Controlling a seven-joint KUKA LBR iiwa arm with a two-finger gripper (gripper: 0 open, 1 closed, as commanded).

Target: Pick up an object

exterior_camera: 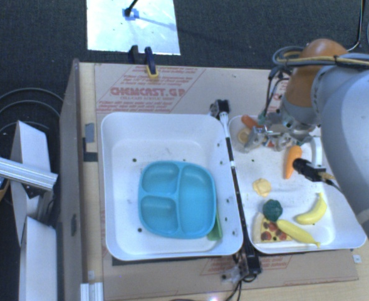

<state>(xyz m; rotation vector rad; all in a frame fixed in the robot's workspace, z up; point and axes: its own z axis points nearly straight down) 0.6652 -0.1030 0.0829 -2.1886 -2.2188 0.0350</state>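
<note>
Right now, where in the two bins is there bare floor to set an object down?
Left bin: bare floor above the blue tray and along its left. Right bin: crowded; carrot, two bananas, pizza slice and broccoli, with a small gap around the yellow piece.

Bulky pale grey arm (353,105) with an orange band (309,74), thin black cables, metallic claw (269,133).

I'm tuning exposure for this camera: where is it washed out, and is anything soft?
Camera view: the foil sheet above the bench glares near white; both white bins run bright yet keep detail; the gripper area looks slightly soft.
</note>
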